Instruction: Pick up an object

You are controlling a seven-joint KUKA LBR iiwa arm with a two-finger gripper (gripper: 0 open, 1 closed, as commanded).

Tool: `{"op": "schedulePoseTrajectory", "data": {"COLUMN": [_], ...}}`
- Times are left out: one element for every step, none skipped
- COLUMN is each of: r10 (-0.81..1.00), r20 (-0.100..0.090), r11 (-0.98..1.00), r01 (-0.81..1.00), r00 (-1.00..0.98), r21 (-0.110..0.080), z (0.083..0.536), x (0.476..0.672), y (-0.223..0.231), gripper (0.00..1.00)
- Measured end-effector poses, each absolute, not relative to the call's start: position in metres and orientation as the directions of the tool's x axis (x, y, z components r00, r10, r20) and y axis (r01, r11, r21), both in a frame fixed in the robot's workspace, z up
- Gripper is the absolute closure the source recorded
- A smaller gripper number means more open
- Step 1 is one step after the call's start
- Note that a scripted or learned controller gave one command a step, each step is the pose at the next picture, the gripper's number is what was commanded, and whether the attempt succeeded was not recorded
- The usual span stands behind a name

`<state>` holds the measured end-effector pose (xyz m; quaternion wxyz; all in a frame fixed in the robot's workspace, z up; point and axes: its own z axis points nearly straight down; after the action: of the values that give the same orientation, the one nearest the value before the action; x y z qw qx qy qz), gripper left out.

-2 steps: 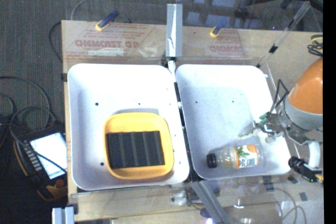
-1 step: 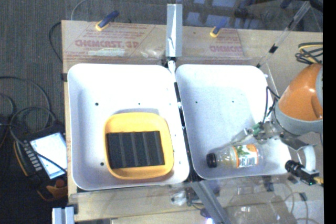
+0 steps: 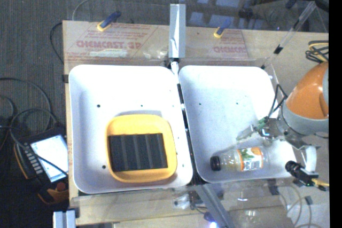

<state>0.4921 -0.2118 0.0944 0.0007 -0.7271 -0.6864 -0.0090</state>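
A clear plastic bottle point(image 3: 239, 159) with a dark cap and an orange-and-green label lies on its side near the front edge of the right white bin point(image 3: 224, 93). The gripper point(image 3: 262, 128) hovers just behind it, near the bin's right wall; whether it is clenched or released cannot be told. In the left white bin point(image 3: 91, 83), a yellow rounded-square plastic tray point(image 3: 141, 149) with a dark ribbed inset sits toward the front.

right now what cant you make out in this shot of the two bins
- Gripper, camera view: fingers small and lost among cables over the right white bin; open or shut unclear.
- Clear plastic bottle with black cap: label print too small to read.
- Grey arm with orange band: cut off by the right edge.
- Yellow tray with black ribbed inset: hides the left white bin's floor beneath.
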Motion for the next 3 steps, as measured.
{"op": "schedulePoseTrajectory", "data": {"r10": [0.995, 0.995, 0.995], "r20": [-0.015, -0.014, -0.013], "r11": [0.101, 0.102, 0.102], "r01": [0.995, 0.995, 0.995], "r00": [-0.1, -0.102, -0.102], "r21": [0.019, 0.019, 0.019], "z": [0.093, 0.1018, 0.1018], "x": [0.4891, 0.49, 0.4899], "y": [-0.1984, -0.1972, -0.1971], "gripper": [0.0, 1.0, 0.0]}}
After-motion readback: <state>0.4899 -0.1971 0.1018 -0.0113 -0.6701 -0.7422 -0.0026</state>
